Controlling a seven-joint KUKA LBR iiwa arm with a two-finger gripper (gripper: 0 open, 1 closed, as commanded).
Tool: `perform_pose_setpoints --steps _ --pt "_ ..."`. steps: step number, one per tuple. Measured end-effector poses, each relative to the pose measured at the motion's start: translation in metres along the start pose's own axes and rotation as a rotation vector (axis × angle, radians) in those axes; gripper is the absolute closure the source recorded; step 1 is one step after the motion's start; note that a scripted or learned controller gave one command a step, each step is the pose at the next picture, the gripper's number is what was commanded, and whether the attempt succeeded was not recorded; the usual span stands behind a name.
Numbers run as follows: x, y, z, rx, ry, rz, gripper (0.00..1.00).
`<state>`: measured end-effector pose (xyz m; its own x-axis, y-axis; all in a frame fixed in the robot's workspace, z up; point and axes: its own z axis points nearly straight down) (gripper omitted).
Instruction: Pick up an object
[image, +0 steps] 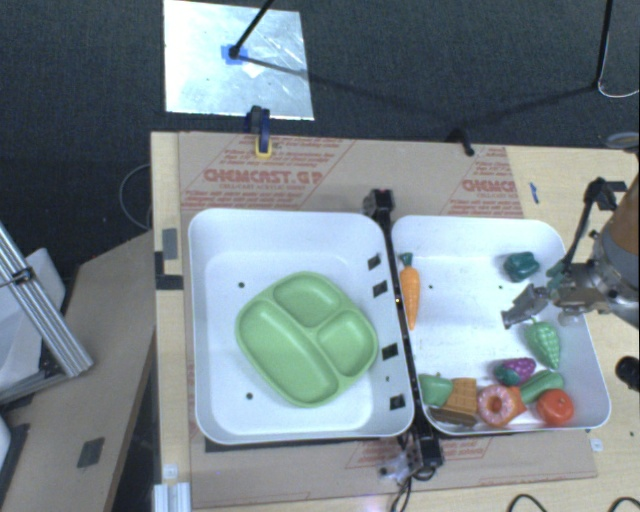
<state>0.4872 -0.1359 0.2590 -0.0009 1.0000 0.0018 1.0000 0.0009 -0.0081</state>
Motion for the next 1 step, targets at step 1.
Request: perform_pose_setpoints --steps 1 --pt "0.0003 0.0019 -0.0045 -0.010 -0.002 -0.003 0.00"
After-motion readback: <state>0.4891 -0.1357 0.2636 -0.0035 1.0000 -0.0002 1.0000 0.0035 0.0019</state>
